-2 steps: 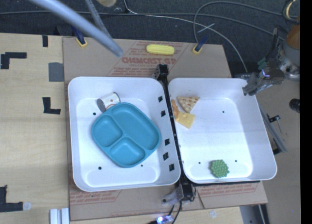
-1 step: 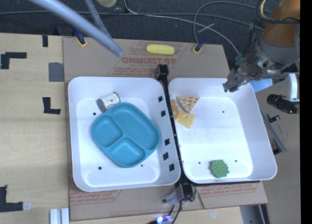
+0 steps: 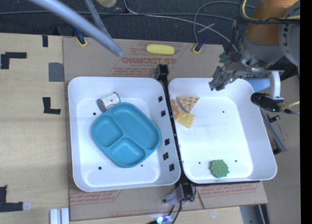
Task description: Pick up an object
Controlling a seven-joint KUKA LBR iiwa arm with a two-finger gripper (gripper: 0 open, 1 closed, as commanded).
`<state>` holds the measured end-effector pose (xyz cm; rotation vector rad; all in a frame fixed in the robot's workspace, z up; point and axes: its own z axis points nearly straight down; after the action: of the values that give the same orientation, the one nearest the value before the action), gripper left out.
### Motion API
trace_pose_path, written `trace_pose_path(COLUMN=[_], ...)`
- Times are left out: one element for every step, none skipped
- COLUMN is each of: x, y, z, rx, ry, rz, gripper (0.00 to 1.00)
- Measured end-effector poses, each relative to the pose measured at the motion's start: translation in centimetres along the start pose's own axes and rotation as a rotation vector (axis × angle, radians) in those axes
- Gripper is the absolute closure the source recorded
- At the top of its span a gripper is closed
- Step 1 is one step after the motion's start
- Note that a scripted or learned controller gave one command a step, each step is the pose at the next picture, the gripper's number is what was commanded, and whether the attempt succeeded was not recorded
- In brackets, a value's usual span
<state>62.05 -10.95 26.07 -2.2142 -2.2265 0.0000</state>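
The step in hand looks like the approach, with nothing yet picked; the claw hangs over the far right corner of the right bin, dark and small against the white wall, and whether it is released or clenched I cannot tell from this slant, though nothing is seen hanging from it; the candidates for picking lie apart from it; in the right bin a toast-like triangular piece sits near the left wall with a yellowish wedge just beside and below it, the two seeming to touch, and a green bumpy ball rests near the front wall, well apart from the rest; in the left bin a blue divided plate lies flat with a small white cup tipped on its side at its far left edge; the next move, as I judge it, calls for the claw to travel leftward and down toward the toast pieces, the nearest things, and settle squarely above one before closing; the arm reaches in from the right, its orange band high above the wrist, the wrist bent downward and angled toward the bin's corner; on the table beyond the bins lies a yellow object.
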Motion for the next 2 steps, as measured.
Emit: trace_pose_path(x=[5.2, 11.5], y=[1.4, 1.6], z=[0.2, 1.5], rx=[0.0, 0.001], ry=[0.0, 0.0], rz=[-0.001, -0.001], gripper=[1.0, 1.0])
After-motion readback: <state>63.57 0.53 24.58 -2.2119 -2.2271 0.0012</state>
